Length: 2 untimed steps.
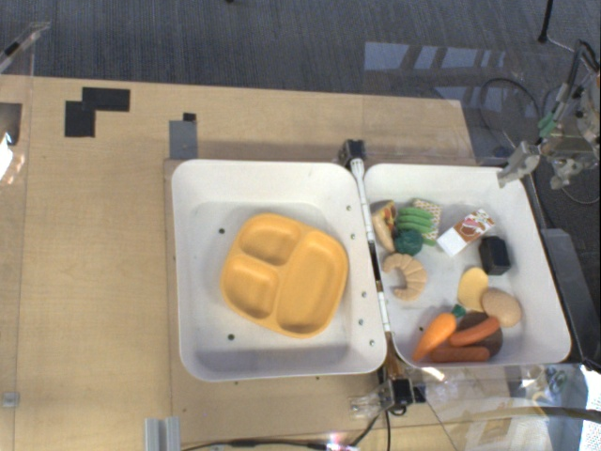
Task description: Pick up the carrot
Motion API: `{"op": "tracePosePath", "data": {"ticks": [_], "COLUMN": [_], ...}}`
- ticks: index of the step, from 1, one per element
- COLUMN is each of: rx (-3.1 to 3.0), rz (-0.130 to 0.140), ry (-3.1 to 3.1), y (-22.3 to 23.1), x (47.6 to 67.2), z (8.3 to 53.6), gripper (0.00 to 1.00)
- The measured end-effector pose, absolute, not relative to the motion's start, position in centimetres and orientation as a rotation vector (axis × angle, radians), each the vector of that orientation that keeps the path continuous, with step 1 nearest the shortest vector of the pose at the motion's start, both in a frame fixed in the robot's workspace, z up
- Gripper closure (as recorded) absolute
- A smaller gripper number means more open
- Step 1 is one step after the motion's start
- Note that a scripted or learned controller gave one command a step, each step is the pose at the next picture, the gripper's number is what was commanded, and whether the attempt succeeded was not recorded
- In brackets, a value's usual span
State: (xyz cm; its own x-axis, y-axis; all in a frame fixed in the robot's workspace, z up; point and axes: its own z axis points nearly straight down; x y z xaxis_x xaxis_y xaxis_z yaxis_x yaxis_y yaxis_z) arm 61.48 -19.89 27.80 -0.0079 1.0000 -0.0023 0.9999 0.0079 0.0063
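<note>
The carrot (433, 335) is an orange cone with a small green top. It lies in the right bin (540, 252) near the front edge, its tip pointing to the front left. On its right it touches an orange-red sausage-shaped piece (477, 330). A dark brown piece (460, 353) lies right beside it too.
The right bin also holds a croissant (406, 275), green toy vegetables (413, 222), a white-and-red box (467, 231), a black block (494, 254), a yellow piece (473, 285) and a tan egg shape (500, 306). A yellow divided plate (285, 273) sits in the left bin (197, 252). Cables and metal gear (563, 134) stand at the far right.
</note>
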Motion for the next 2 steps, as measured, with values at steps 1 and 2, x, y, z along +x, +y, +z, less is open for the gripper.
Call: {"op": "tracePosePath", "data": {"ticks": [1,2], "rx": [2.207,2.108], "rz": [-0.004,0.022], "ry": [2.243,2.272], "y": [-19.5,-17.5], "x": [55.9,53.6], "z": [14.5,10.8], "gripper": [0.0,0.0]}}
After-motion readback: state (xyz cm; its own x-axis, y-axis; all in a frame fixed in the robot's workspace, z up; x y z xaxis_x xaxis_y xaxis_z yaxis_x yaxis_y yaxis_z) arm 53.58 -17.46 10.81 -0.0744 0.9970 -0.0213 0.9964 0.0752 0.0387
